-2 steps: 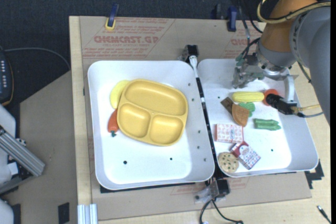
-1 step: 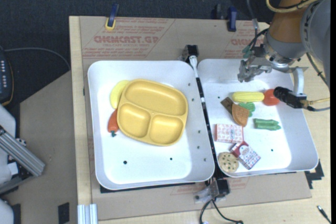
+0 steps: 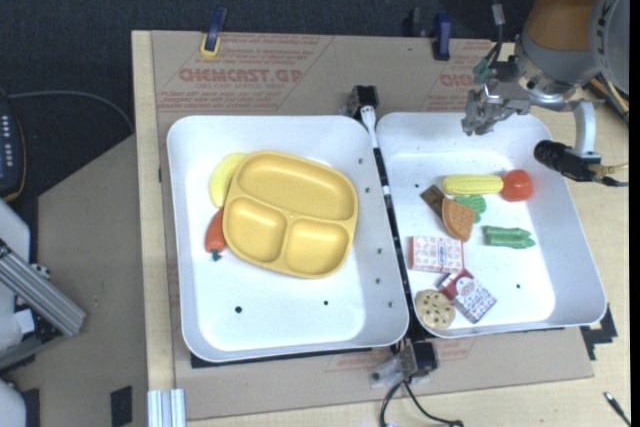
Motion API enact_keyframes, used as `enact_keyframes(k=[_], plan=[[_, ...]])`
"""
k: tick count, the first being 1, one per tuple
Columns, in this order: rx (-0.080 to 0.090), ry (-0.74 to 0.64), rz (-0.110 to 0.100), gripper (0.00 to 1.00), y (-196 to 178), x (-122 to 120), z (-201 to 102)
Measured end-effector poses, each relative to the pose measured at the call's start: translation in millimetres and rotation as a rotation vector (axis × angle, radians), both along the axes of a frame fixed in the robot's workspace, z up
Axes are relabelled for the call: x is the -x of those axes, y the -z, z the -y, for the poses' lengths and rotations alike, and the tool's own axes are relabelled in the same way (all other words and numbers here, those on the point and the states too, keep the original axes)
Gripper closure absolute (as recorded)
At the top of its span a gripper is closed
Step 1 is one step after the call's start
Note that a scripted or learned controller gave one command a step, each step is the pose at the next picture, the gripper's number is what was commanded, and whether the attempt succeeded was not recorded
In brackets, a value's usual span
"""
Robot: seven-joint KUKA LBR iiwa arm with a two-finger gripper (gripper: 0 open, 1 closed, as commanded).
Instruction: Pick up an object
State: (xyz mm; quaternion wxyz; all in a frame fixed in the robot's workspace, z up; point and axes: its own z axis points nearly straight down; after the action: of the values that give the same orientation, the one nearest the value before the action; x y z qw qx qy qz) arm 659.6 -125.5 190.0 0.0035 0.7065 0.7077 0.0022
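Note:
My gripper (image 3: 481,118) hangs over the far edge of the right bin (image 3: 570,285), above bare white floor, and nothing shows between its fingers. Toy food lies nearer the camera in that bin: a yellow corn cob (image 3: 472,184), a red tomato (image 3: 516,185), a brown bread slice (image 3: 458,217) with a green piece beside it, a green pepper (image 3: 508,236), a pink-and-white wafer (image 3: 435,254), a small red-and-white packet (image 3: 469,294) and a chocolate-chip cookie (image 3: 434,308).
The left bin (image 3: 190,295) holds a yellow divided tray (image 3: 288,212), with a yellow banana (image 3: 224,177) and a red-orange pepper (image 3: 215,233) tucked at its left side. A black divider runs between the bins. Clamps sit along the cardboard's far edge.

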Motion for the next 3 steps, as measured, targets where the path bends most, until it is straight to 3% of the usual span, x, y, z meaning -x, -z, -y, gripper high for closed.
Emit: enact_keyframes(k=[1,3], plan=[[0.0,0.0,-0.001,1.0,-38,-1,0],[-0.004,-0.002,-0.012,1.0,-36,39,-86]])
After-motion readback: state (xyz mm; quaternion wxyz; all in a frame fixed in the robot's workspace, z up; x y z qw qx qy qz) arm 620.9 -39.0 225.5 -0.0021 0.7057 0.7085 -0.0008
